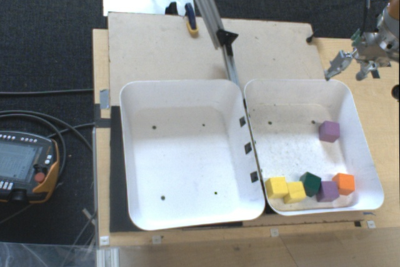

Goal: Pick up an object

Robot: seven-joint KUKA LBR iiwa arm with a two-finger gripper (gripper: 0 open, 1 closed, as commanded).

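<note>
You find the gripper (351, 67) at about two o'clock from the right bin (359, 128), hanging above the bench just outside the bin's far right corner, with its two fingers spread apart and nothing between them. Choose the lone purple cube (329, 131) as the target: it sits apart from the rest, toward two o'clock within the bin, with bare floor on every side. The other blocks, namely two yellow blocks (285, 189), a green block (310, 183), a second purple block (327, 191) and an orange block (344, 183), crowd together along the near wall at five o'clock, touching or nearly so, which leaves little room for fingers. Bring the gripper toward seven o'clock until it stands over the lone cube, then descend. The cube has no long axis; it appears turned slightly against the bin walls, so align the fingers with a pair of opposite flat faces, not the corners. The left bin (134, 134) plays no part in this step.
</note>
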